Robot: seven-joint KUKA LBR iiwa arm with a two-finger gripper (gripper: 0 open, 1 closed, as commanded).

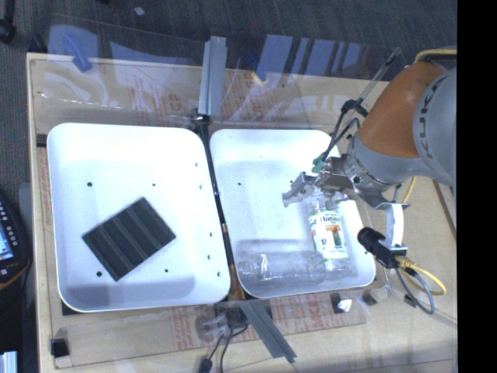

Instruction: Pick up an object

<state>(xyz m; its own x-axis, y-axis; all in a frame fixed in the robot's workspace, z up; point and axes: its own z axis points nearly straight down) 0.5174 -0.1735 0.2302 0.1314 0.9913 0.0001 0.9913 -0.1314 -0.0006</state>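
My gripper (317, 195) hangs low over the right bin (233, 169), in its right half. Just below it a small bottle with a white and green label (328, 235) lies or leans with its top end under the gripper, and the contact between them is hidden. A clear plastic bottle (281, 265) lies on its side along the bin's near wall, touching the labelled bottle's lower end. In the left bin (70, 154) a black ribbed slab (128, 238) lies flat and turned at an angle.
The grey arm with its orange band (396, 123) reaches in over the right bin's far right corner. Cables and a black connector (377, 243) hang past the bin's right wall. A metal bracket (211, 76) stands behind the divide between the bins.
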